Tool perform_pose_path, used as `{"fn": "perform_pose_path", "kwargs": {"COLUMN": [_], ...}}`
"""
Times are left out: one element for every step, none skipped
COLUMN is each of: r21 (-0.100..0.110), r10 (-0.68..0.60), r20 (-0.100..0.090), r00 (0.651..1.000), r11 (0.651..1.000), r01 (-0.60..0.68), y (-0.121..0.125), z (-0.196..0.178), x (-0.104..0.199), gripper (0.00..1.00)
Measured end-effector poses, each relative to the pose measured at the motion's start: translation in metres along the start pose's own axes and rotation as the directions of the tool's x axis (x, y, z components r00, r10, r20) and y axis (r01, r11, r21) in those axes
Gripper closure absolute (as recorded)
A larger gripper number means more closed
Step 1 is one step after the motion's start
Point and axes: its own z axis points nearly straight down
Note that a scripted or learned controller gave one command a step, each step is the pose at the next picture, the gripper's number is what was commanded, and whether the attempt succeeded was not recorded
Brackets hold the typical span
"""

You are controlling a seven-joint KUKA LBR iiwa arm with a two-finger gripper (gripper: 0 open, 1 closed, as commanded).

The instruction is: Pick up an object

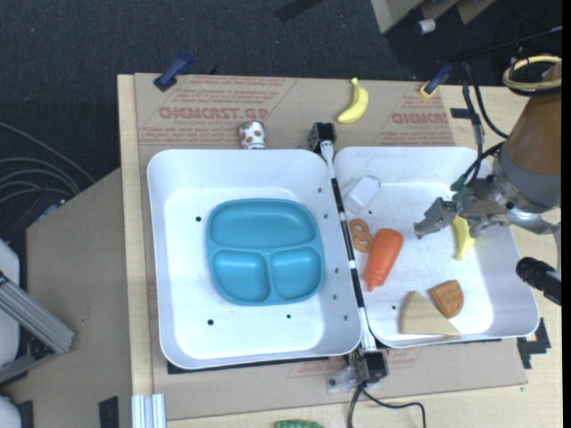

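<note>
My grey two-finger gripper hangs with fingers spread over the right white bin, just beside a small yellow banana-shaped piece, gripping nothing.

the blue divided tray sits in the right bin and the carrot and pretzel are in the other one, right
Not quite. The camera view shows the blue divided tray in the left bin, not the right. The carrot and pretzel lie in the other one, the right bin, as you said.
</note>
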Motion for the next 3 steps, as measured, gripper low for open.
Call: {"fn": "perform_pose_path", "kwargs": {"r21": [0.002,-0.002,-0.005], "r10": [0.0,0.0,0.0], "r20": [0.0,0.001,0.001], "r00": [1.0,1.0,1.0], "r11": [1.0,1.0,1.0], "r01": [0.0,0.0,0.0], "y": [0.029,0.107,0.108], "z": [0.108,0.143,0.133], "x": [0.01,-0.002,-0.002], "gripper": [0.0,0.0,1.0]}}
